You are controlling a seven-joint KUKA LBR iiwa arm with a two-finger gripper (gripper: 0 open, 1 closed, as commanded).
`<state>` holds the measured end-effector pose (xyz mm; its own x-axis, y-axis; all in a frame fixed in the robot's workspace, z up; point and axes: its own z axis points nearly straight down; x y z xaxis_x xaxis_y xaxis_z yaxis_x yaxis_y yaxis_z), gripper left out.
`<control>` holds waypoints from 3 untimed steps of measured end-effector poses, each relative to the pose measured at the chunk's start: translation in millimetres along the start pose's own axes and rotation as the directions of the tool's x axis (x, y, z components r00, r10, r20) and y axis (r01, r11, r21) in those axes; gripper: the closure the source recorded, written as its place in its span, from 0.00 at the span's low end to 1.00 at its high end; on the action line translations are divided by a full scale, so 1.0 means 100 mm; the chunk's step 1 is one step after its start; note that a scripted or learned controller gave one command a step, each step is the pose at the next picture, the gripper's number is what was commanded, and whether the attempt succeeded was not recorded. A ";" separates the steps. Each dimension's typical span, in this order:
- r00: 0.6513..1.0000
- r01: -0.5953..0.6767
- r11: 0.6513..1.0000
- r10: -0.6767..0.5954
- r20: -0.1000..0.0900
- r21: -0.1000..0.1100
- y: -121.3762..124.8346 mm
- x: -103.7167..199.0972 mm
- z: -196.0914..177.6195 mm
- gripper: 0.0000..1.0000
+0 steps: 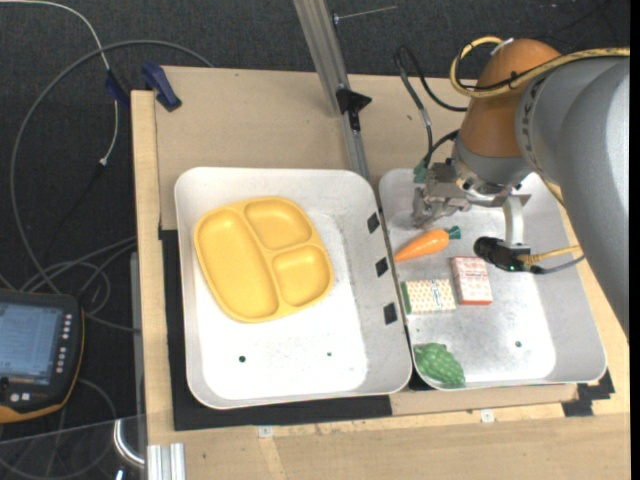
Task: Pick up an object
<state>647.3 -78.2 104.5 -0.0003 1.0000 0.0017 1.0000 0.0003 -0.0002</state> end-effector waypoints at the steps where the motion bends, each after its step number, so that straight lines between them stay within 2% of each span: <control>1: 1.000 0.001 1.000 -0.001 0.002 -0.007 0.06 -0.03 -0.46 1.00; 2: 1.000 0.002 1.000 -0.002 0.002 -0.010 0.12 0.02 -1.10 1.00; 3: 1.000 0.001 1.000 -0.001 0.002 -0.006 0.13 0.03 -1.41 1.00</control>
<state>660.8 -75.8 245.8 -0.0013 1.0000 -0.0001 1.0000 0.0013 0.0055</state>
